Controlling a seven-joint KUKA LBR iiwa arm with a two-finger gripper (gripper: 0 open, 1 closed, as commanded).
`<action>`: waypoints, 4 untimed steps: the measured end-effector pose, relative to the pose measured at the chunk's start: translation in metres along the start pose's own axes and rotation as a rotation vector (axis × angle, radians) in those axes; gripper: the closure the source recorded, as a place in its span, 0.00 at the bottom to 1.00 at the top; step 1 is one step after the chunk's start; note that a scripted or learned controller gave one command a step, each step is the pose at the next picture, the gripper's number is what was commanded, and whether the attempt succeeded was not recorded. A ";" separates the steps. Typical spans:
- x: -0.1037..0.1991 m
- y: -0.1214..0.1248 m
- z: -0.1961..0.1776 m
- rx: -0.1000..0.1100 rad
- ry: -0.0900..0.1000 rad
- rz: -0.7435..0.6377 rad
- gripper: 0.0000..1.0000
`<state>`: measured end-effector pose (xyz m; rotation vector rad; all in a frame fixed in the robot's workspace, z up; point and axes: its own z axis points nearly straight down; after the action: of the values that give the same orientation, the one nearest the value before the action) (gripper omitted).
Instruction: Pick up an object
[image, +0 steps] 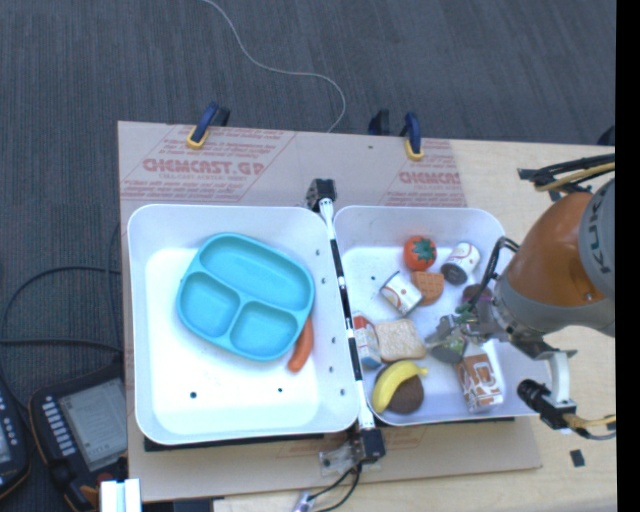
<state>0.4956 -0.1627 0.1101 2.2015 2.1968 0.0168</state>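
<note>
The gripper (452, 333) hung low in the right bin (480, 222), just beside the slice of bread (400, 340) and the brown carton (481, 381); whether it was spread or pressed together could not be told. A banana (393, 381), tomato (420, 252) and cup (400, 294) lay nearby. The left bin (145, 300) held a blue plate (245, 296) with a carrot (301, 347) beside it.

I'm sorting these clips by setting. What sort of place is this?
Most likely a robotics lab or test bench, not a kitchen: two white bins sit on a board held by clamps over grey carpet, toy food such as a banana fills one bin, and cables trail across the floor.
</note>
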 end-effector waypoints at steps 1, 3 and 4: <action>0.076 0.011 -0.075 0.030 0.015 -0.004 1.00; 0.126 0.069 -0.129 0.029 0.015 -0.004 1.00; 0.125 0.069 -0.138 0.032 0.012 -0.004 1.00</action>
<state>0.5603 -0.0361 0.2485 2.2191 2.2230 -0.0051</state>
